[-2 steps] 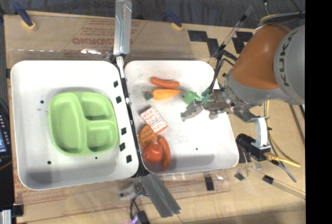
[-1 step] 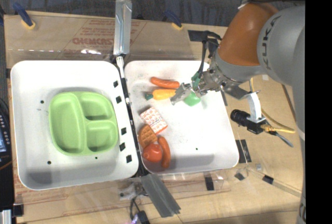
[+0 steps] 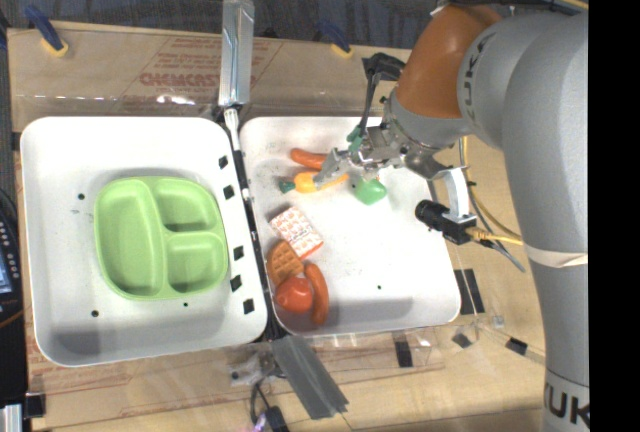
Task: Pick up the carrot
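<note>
Carrot [image 3: 308,158] lies in the right bin [image 3: 420,270], upper part near the back wall, orange, roughly level, pointing left. Just below it, a yellow piece with a green end [image 3: 312,184], looks like toy corn, close to the carrot but whether touching I cannot tell. Gripper [image 3: 352,160] is down at the carrot's right end, just beside it; fingers too small and cluttered, cannot tell whether spread or closed, nothing clearly between them. Small green object [image 3: 370,190] sits right under the gripper. Lower left of the same bin: red-and-white patterned block [image 3: 297,231], waffle-like brown piece [image 3: 283,262], red tomato-like item [image 3: 295,296] and an orange sausage shape [image 3: 318,290] bunched in the corner. Left bin [image 3: 50,220] holds a green divided plate [image 3: 160,238]. Arm [image 3: 500,70] enters from the right.
</note>
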Controlling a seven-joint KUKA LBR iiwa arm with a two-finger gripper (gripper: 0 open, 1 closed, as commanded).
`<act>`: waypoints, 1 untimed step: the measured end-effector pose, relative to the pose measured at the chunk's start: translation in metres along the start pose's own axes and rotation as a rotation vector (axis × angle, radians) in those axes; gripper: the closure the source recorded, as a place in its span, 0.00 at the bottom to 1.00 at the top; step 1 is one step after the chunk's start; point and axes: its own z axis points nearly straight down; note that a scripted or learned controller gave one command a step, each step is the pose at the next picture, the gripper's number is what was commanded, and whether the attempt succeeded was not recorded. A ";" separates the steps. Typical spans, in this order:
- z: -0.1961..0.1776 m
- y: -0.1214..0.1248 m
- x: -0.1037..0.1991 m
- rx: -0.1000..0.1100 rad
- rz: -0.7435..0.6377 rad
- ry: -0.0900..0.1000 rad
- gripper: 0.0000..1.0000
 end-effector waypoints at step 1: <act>0.069 0.046 0.008 -0.018 0.155 -0.005 0.00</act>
